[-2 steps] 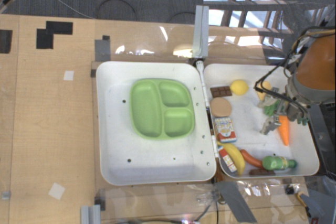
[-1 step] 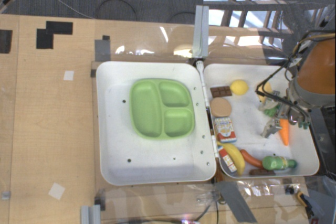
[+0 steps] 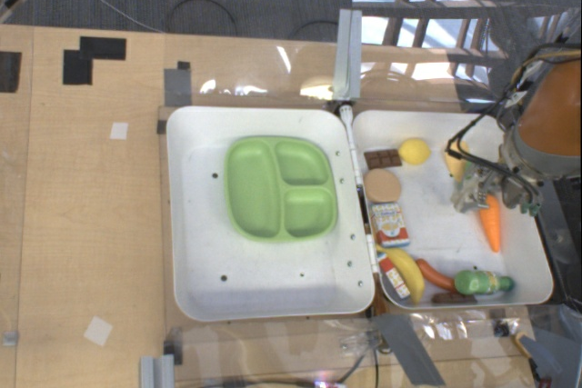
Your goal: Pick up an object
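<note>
My gripper (image 3: 475, 195) hangs low in the right bin (image 3: 436, 245), its metal fingers pointing down beside an orange carrot (image 3: 492, 227) that lies just to its right. A yellow piece (image 3: 454, 161) shows just above the fingers, partly hidden by the wrist. Nothing is visibly held between the fingers. Other toy food lies in this bin: a lemon (image 3: 415, 151), a chocolate bar (image 3: 382, 160), a round tan cookie (image 3: 383, 187), a small printed box (image 3: 389, 224), a banana (image 3: 406, 273), a red chili (image 3: 436, 273) and a green bottle (image 3: 479, 283).
The left bin (image 3: 209, 277) holds a green divided plate (image 3: 278, 188). A metal post (image 3: 347, 59) stands behind the wall between the bins. The arm with its orange band (image 3: 551, 109) and black cables covers the right bin's far right corner.
</note>
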Robot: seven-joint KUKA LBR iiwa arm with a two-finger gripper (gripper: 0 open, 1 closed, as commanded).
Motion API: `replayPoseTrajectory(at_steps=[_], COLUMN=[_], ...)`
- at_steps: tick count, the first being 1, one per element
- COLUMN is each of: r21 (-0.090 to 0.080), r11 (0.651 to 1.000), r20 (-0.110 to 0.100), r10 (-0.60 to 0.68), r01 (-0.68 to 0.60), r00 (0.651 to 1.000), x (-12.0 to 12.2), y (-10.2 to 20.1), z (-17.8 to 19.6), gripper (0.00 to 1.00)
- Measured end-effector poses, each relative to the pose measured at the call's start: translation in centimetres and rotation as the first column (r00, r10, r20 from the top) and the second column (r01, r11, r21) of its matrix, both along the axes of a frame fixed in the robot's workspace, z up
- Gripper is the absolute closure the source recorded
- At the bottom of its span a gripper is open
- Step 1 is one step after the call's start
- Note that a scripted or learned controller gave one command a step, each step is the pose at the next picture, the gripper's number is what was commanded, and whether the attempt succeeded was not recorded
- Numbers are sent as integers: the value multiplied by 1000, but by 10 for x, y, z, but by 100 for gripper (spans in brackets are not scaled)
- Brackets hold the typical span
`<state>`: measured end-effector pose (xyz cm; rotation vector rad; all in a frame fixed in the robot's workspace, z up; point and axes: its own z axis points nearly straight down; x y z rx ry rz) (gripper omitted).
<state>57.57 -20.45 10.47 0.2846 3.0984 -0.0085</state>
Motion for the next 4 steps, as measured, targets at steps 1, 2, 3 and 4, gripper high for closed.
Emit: replayPoseTrajectory(at_steps=[1,2,3,4], r21=[4,4,3,3], r11=[997,936,808,808], r20=[-9,-23,-22,-22], r10=[78,352,590,589], r01=[-78,-352,-590,-589], r00=[997,936,807,808], x=[-4,-64,-35,-35], y=[48,8,17,16], z=[99,49,18,18], gripper=[100,100,100,0])
